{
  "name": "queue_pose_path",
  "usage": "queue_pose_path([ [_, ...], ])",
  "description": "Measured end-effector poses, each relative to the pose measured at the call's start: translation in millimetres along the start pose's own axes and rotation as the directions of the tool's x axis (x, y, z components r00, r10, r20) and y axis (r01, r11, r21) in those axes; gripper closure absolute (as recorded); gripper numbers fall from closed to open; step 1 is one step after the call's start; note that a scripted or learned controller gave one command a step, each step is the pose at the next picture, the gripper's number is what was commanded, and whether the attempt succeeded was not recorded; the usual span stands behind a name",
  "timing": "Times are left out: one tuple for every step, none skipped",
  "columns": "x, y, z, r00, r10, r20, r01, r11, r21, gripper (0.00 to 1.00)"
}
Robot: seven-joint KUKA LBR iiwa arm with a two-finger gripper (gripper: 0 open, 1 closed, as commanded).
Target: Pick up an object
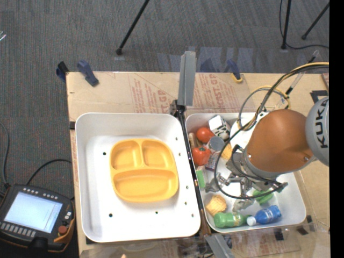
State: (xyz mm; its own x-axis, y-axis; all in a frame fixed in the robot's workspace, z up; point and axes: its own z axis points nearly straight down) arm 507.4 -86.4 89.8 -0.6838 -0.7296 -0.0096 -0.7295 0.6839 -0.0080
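Hovering low in the right bin (299, 200): gripper (240, 190), grip state impossible to tell, among the toys, near a green bottle (230, 219) and a blue bottle (267, 215). Nothing is showing as lifted; the pick is judged pending. Left bin (91, 198) is holding a yellow tray (144, 169).

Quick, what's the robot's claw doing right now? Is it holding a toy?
Gripper: down in the right bin among the toys; cannot tell if it is open or closed, and no toy can be seen in its grasp.

A single fixed camera looks down at a slant on the bench (134, 93). Both white bins (91, 144) fit in frame, seen from moderately far.
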Motion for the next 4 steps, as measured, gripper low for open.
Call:
queue_pose_path([
  [36.5, -31.4, -0.5, 0.999, 0.052, 0.001, -0.052, 0.999, 0.003, 0.0],
  [75.9, -88.4, 2.7, 0.982, -0.191, -0.004, 0.191, 0.982, -0.012, 0.0],
  [74.6, -88.0, -6.6, 0.983, -0.183, 0.001, 0.183, 0.983, -0.014, 1.0],
  [15.7, -69.2, 4.1, 0.992, -0.122, -0.004, 0.122, 0.992, -0.013, 1.0],
])
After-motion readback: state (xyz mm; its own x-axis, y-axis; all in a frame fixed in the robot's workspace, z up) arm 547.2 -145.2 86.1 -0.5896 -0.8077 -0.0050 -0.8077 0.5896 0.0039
